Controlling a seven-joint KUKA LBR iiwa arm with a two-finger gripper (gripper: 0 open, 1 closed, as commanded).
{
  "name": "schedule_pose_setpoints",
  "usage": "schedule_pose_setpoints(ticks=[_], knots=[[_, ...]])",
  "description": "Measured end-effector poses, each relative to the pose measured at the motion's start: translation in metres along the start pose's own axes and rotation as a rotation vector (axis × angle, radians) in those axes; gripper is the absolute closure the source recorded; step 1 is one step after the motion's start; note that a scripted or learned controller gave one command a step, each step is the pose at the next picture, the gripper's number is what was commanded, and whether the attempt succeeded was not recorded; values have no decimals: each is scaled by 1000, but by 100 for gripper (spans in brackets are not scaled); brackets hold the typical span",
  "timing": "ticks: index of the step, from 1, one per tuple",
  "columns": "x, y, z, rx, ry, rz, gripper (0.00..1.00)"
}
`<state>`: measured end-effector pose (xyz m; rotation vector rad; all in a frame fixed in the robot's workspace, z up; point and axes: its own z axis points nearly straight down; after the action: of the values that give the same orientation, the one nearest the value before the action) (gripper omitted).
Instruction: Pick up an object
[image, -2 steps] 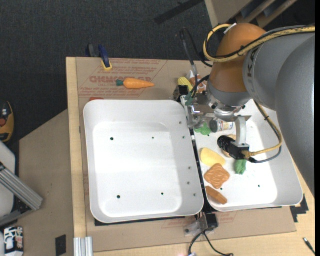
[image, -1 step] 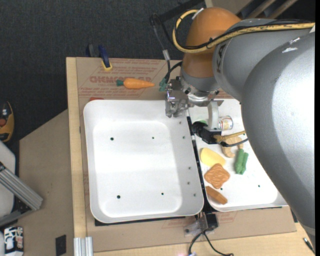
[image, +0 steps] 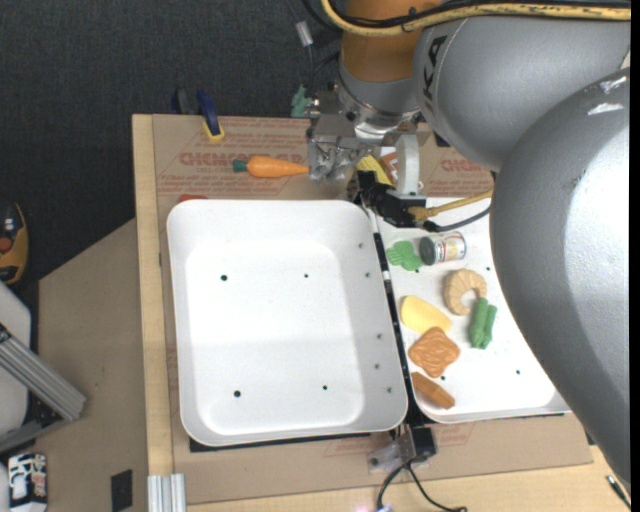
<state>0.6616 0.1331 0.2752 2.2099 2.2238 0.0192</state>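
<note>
An orange carrot (image: 272, 167) with a green top juts out to the left from my gripper (image: 328, 165), its thin end between the fingers. Gripper and carrot hang above the far edge of the left bin (image: 190, 300), over the cardboard. The right bin (image: 520, 385) holds a green leafy piece (image: 405, 255), a small jar (image: 446, 247), a tan curled pastry (image: 465, 288), a yellow wedge (image: 424, 314), a green pod (image: 482, 323), an orange waffle (image: 434, 351) and a brown piece (image: 433, 390).
The big grey arm covers the upper right and part of the right bin. A blue and yellow clamp (image: 208, 115) sits at the far edge of the cardboard. A metal rail (image: 40, 375) lies off the bench at lower left.
</note>
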Motion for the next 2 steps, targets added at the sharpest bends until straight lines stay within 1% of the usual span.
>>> schedule_pose_setpoints(ticks=[1,2], knots=[[63,5,-7,9,-1,0,100],[94,7,-117,-1,1,2,100]])
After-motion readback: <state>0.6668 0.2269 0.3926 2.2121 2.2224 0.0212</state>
